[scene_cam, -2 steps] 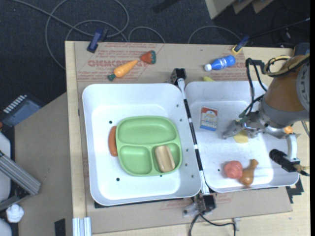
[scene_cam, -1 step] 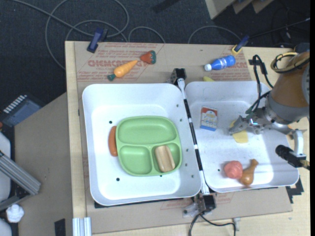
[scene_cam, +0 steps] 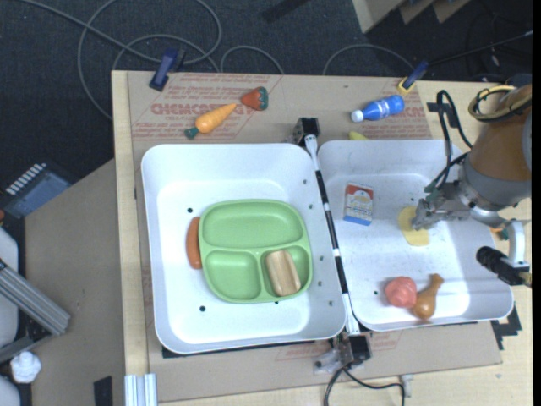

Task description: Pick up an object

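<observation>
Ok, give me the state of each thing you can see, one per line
pincer: down in the right bin, over the yellow piece
green tray: flat in the left bin, bread roll in one compartment
small carton: lying flat
chicken leg: lying near the front wall
blue bottle: on its side

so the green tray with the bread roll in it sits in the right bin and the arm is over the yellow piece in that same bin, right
Not quite. The camera view shows the green tray, with the bread roll in its lower right compartment, in the left bin, not the right one. The rest holds: the gripper is over the yellow piece in the right bin.
</observation>
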### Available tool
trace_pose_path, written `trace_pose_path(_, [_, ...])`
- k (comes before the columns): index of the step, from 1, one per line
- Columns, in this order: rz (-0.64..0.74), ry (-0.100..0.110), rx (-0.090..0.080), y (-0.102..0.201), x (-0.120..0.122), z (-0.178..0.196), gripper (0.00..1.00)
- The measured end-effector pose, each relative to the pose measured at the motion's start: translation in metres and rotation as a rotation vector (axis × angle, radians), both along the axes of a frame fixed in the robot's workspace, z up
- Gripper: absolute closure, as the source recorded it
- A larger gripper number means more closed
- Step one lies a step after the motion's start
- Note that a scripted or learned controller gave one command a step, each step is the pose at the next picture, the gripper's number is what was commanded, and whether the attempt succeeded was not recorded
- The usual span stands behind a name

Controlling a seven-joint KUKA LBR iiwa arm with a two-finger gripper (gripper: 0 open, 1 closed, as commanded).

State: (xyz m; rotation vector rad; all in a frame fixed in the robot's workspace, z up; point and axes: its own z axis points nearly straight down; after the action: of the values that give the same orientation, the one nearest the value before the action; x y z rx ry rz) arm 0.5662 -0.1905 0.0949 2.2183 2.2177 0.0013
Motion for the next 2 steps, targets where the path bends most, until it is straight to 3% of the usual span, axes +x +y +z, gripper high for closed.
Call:
trace_pose_path(1, [0.000,0.000,0.001,0.000,0.000,0.000,0.00])
trace_pose_path(2, [0.001,0.006,0.004,0.023,-0.010,-0.011,0.00])
